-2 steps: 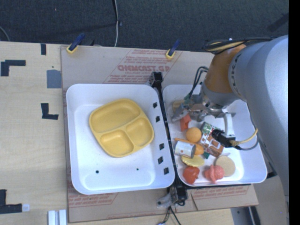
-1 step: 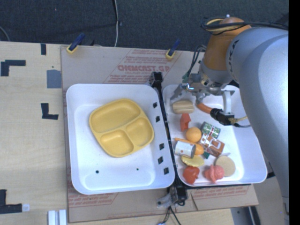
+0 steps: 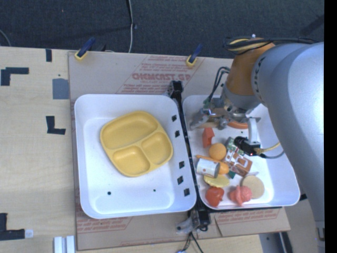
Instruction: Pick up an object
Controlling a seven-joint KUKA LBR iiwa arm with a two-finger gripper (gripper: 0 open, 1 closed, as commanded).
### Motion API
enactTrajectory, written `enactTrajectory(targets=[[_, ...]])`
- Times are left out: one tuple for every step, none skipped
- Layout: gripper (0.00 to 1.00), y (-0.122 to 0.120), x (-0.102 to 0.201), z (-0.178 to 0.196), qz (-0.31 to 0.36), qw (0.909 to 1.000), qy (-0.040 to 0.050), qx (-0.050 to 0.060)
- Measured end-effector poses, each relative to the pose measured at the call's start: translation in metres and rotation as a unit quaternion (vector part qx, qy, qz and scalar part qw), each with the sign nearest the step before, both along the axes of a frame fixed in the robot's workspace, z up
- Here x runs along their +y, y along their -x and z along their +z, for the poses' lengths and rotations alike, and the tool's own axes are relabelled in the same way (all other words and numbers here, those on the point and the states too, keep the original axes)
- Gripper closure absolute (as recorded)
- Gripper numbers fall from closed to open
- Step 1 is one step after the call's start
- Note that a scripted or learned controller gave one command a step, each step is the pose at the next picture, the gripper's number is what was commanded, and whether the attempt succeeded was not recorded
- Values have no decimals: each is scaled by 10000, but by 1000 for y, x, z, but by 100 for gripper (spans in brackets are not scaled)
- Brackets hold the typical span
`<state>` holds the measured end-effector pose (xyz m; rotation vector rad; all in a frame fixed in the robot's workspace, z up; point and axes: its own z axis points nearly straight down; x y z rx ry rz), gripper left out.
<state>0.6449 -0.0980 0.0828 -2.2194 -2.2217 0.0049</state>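
Note:
My gripper (image 3: 212, 118) hangs low over the far end of the right bin (image 3: 281, 165), below the orange band of the wrist. Just under it lie a small red block (image 3: 208, 136) and an orange, carrot-like piece (image 3: 240, 124). Nearer the front lie an orange ball (image 3: 217, 152), a white cylinder (image 3: 207, 167), a yellow piece (image 3: 217, 182), a red tomato (image 3: 214, 195), a pink berry (image 3: 240, 194), a tan disc (image 3: 255, 185) and a patterned carton (image 3: 241, 163). I see nothing lifted clear of the bin.
The left bin (image 3: 89, 141) holds a yellow three-compartment plate (image 3: 137, 143). A black divider (image 3: 181, 141) runs between the bins. The grey arm (image 3: 295, 104) covers the right side of the bench. Cables hang near the wrist.

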Motion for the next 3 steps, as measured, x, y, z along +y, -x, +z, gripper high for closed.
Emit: enactTrajectory(targets=[[0,-8,3,1,5,10000,-9,-12],[0,-23,1,1,13,10000,0,4],[100,-23,2,11,15,10000,1,-2]])
